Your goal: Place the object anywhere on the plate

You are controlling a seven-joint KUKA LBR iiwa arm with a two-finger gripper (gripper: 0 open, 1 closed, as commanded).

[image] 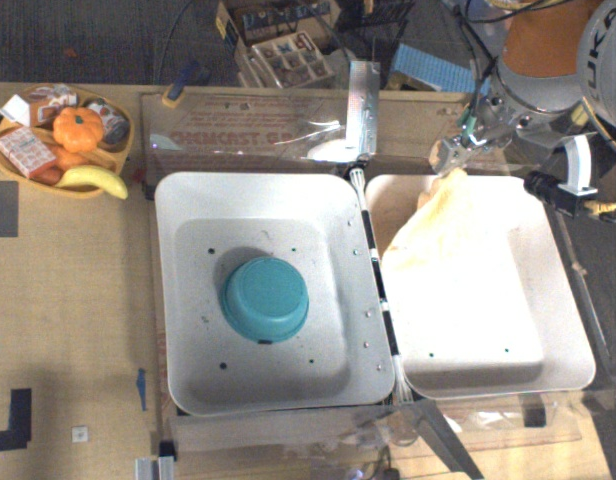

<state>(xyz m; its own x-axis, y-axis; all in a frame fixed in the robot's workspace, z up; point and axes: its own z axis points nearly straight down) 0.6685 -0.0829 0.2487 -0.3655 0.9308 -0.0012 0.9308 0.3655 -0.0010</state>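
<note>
A teal round plate [266,298] lies in the middle of the left white bin [188,203]. A pale yellow cloth [428,226] is in the back left part of the right bin [508,353]. It rises to a peak right under my gripper [454,160]. My gripper hangs over the back edge of the right bin, shut on the top corner of the cloth. The rest of the cloth drapes down and to the left onto the bin floor. Cloth and gripper are well to the right of the plate, across the divide between the bins.
A wooden bowl of toy fruit [63,143] sits on the bench at the far left. A low cardboard wall [248,133] runs behind the bins, with a metal bracket [361,108] in the middle. A black fitting [558,193] sticks out over the right bin's back right corner.
</note>
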